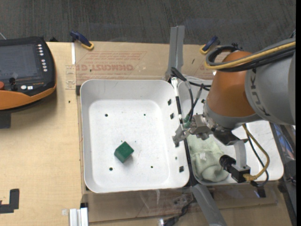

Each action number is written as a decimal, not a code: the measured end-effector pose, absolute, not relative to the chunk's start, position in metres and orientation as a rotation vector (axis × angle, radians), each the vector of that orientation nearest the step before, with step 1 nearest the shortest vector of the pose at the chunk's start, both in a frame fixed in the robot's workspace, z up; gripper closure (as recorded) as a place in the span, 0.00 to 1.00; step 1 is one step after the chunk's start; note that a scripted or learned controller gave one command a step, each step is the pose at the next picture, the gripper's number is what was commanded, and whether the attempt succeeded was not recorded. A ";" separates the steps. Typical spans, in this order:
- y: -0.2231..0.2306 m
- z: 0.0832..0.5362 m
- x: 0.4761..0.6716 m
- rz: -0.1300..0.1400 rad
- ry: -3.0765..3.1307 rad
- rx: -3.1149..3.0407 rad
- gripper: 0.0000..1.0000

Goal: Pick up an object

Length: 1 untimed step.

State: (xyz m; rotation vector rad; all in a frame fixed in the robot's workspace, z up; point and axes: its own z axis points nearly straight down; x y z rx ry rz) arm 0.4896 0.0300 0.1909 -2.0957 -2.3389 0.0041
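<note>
Green cube [124, 152] lying tilted on the floor of the left bin [94, 126], well apart from the arm [244, 88], pincer [197, 133] low over the right bin [277, 171], jaw state not discernible, pale crumpled object [207, 161] below it, wooden counter [37, 164], teach pendant [23, 72] at left

Dark grey carpet floor [117, 13] up top. Light wood bench [37, 154] far left of pincer, cardboard sheet [120, 62] with mirrored print. Orange-rimmed pendant tablet [23, 72] at far-left edge, blue clamps [81, 39] on back edge.
</note>
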 end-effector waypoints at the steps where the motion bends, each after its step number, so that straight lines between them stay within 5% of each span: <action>1: 0.118 0.237 0.528 0.004 -2.278 -2.163 0.00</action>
